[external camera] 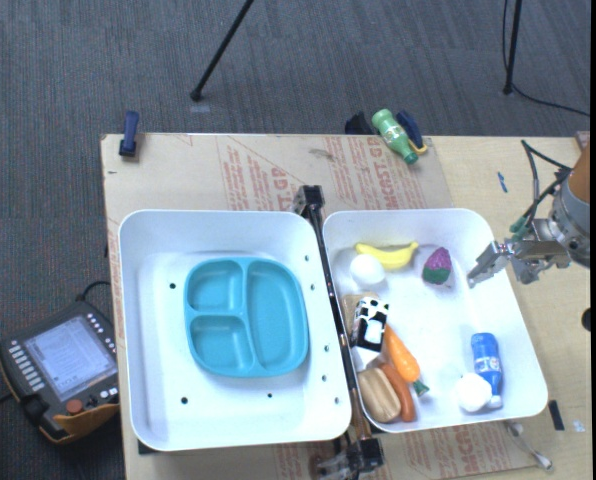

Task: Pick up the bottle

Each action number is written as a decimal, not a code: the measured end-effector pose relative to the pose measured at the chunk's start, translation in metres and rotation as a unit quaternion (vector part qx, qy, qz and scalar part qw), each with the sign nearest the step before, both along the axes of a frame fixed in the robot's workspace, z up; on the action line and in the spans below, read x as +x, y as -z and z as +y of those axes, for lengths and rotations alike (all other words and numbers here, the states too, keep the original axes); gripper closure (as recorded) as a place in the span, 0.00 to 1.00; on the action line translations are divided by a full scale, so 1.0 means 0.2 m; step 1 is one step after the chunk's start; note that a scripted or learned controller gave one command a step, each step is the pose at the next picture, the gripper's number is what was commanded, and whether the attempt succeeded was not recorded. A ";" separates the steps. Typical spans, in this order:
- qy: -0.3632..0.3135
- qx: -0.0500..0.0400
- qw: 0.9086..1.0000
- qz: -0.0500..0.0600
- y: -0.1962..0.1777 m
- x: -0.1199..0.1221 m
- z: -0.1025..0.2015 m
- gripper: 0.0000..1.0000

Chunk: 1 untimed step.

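Observation:
A blue bottle (486, 360) with a white cap lies in the right bin (448, 223), near its front right corner, cap toward the front. My gripper (502, 268) hovers over the bin's right rim, behind the bottle and well apart from it. Its fingers are spread and hold nothing. A green bottle (394, 134) lies on the bench behind the bins, outside both.
The right bin also holds a banana (388, 255), a white egg (367, 268), a purple berry (437, 265), a black-and-white cow toy (371, 323), a carrot (402, 359) and a hot dog (382, 392). The left bin (148, 268) holds a teal divided plate (246, 316).

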<state>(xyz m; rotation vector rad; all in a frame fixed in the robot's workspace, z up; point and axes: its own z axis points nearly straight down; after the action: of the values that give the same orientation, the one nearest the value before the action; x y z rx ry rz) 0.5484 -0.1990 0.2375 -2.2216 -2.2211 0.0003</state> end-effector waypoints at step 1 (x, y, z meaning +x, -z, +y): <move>0.027 0.001 1.000 0.001 0.75 -0.10 0.01 0.00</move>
<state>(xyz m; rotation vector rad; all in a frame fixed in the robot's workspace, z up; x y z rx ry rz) 0.5287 -0.1980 0.0872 -2.2792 -2.1572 0.0008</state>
